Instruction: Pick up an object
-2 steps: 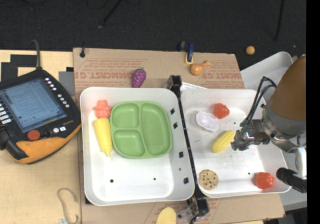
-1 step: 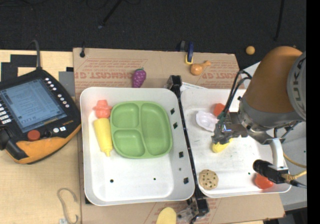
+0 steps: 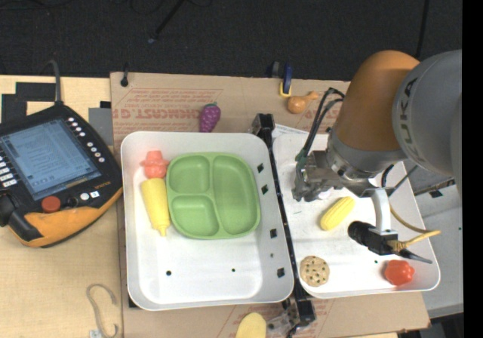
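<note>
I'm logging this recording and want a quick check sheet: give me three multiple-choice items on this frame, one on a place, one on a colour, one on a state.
1. Where does the green divided plate lie?
A. In the left bin
B. In the right bin
C. On the bench outside both bins

2. What colour is the bottle lying beside the plate?
A. Blue
B. Yellow
C. Black

3. How does the chocolate chip cookie stand to the gripper?
A. Lifted above the bin
B. Lying flat in the right bin, apart from it
C. Pressed under the arm

Answers: 1 A, the left bin walls surround it; 2 B, its body is yellow; 3 B, bare bin floor separates them.
</note>
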Robot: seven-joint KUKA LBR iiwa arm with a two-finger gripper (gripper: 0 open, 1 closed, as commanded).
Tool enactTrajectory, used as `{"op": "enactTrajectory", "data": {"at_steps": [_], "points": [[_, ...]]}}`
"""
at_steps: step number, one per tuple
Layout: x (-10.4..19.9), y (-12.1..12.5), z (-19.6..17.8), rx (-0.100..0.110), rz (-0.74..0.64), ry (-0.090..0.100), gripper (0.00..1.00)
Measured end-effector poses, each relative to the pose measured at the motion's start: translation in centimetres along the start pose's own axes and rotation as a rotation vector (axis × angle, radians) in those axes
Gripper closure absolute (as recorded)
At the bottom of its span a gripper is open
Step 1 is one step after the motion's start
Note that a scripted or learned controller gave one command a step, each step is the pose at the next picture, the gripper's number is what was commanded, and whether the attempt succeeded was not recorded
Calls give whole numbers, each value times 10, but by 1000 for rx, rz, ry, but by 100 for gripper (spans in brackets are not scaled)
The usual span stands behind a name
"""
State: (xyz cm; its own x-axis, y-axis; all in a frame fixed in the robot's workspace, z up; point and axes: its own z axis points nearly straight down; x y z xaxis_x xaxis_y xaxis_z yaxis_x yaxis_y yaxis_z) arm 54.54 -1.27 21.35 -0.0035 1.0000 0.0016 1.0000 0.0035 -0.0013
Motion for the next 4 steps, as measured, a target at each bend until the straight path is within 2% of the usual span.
{"op": "enactTrajectory", "data": {"at_steps": [1,2,3,4], "points": [[42,22,0,0,1,0,100],[89,60,-16,-3,1,0,100],[86,59,-4,3,3,-2,100],[74,51,-18,2,3,-2,100]]}}
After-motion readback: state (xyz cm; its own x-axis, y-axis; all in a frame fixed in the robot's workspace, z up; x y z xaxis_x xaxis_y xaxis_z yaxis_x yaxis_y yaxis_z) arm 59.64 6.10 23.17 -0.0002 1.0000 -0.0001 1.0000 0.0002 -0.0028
